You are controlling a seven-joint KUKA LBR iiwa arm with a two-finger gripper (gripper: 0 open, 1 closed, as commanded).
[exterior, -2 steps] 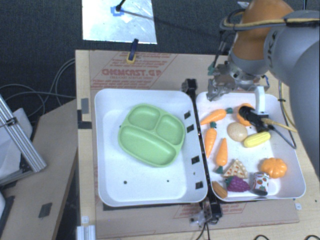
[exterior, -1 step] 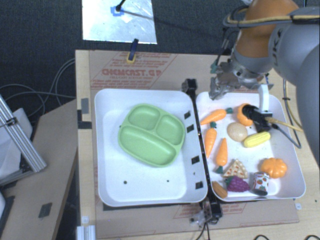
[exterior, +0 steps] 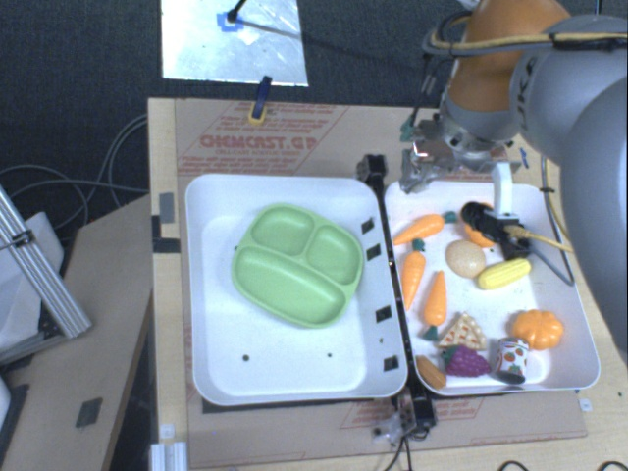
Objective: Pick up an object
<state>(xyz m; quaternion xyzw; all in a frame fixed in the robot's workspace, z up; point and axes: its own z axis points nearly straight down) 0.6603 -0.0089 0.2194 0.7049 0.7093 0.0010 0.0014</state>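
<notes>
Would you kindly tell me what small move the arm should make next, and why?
Probably lower the gripper toward the orange toy carrot, the closest item: the gripper hovers over the right white bin's far-left corner, apart from the objects.

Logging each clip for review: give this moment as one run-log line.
gripper: above right bin far edge | held: nothing seen | nearest: carrot | left bin: green plate

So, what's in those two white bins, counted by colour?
Orange: 4 (three carrots, pumpkin)
Green: 1 (plate)
Yellow: 1 (corn cob)
Purple: 1 (grapes)
Beige or brown: 3 (egg, wedge, small chunk)
Multicoloured: 1 (box)
Total: 11, plus a half-hidden orange piece I can't identify.
</notes>
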